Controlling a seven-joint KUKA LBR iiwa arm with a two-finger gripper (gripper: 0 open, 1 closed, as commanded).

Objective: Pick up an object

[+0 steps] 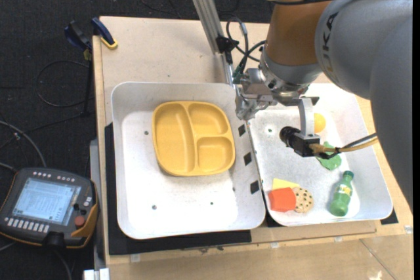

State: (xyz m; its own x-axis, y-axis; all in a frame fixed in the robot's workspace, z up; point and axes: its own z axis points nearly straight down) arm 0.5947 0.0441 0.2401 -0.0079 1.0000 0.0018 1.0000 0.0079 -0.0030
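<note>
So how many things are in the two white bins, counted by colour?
Yellow: 3 (divided plate, round thing, flat wedge)
Green: 2 (bottle, leafy lump)
Red: 1 (block)
Tan: 1 (speckled cookie)
Total: 7

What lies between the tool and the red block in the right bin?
Only a flat yellow wedge, touching the far edge of the square red block on the side toward the tool; nothing else visible lies between.
</note>
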